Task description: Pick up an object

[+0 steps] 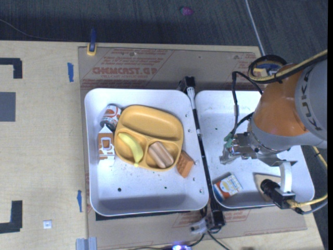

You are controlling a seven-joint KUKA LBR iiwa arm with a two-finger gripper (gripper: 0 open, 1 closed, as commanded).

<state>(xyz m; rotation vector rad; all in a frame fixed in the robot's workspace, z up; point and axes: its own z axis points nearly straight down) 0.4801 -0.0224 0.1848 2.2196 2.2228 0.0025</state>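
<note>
My gripper [232,151] hangs low over the middle of the right bin [218,113], under the grey and orange arm. A small white, blue and orange carton [227,185] lies on the bin floor just in front of the gripper, apart from it. In the left bin [93,191] a yellow divided plate [151,121] holds a banana [132,147] and a hot dog [161,155]. A can [110,116] and an orange and white box [105,145] lie against the plate's left side. A small orange-brown wedge [184,165] rests by the plate's right front edge.
The two bins meet at a ridge [200,139] with black clips at its back and front ends. The arm's body covers the right half of the right bin. Brown board and pale bench surround both bins.
</note>
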